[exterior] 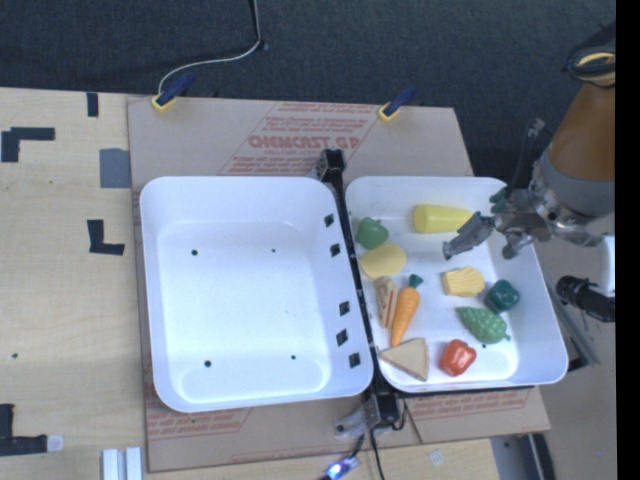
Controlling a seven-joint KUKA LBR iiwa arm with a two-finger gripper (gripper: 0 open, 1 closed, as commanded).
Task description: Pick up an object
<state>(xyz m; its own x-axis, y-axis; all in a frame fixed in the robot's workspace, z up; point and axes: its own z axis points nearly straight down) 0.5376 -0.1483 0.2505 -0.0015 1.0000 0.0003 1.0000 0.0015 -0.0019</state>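
Observation:
The right bin [535, 368] holds several toy foods. Among them are a yellow corn piece [443, 218], a green pepper [372, 233], a lemon [383, 261] and a carrot [404, 310]. A yellow cheese block [463, 282], a dark green vegetable [501, 295], a green leafy piece [483, 323], a red pepper [457, 357] and a sandwich wedge [407, 358] lie there too. My gripper [490, 240] hangs over the bin's upper right, just above the cheese block and right of the corn. It is open, with nothing between its fingers.
The left bin [150, 198] sits beside the right one, joined along a black divider [342, 258]. Both rest on a cardboard sheet [290, 143] clamped at the back. The arm's orange band [588, 133] rises at the right edge.

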